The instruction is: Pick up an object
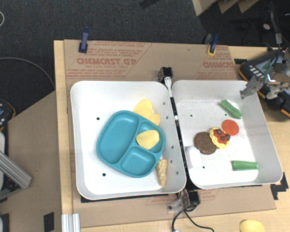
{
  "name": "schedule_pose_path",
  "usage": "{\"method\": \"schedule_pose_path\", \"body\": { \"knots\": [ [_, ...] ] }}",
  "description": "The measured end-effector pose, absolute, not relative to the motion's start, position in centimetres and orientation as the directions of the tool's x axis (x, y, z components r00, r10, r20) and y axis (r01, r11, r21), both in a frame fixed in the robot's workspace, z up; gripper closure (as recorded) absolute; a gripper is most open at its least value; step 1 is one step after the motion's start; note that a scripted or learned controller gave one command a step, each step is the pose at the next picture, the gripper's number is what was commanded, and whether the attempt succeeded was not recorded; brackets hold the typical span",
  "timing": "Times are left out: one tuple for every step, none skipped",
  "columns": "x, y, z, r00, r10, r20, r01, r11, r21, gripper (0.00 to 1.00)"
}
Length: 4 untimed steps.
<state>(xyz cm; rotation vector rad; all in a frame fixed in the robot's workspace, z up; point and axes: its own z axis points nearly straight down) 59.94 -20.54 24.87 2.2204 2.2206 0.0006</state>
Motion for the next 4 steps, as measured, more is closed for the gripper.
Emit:
{"method": "schedule_pose_path", "body": {
  "knots": [
    [57.6,-19.8,50.8,-0.002,1.0,-0.008,1.0,0.002,0.022,0.0],
    [57.7,-19.8,50.7,-0.002,1.0,-0.005,1.0,0.002,0.007,1.0],
    [58.5,-11.9,53.7,-0.006,1.0,-0.001,1.0,0.006,0.007,1.0],
    [55.8,-6.2,53.6,-0.004,1.0,0.001,1.0,0.004,-0.001,1.0]
  ]
}}
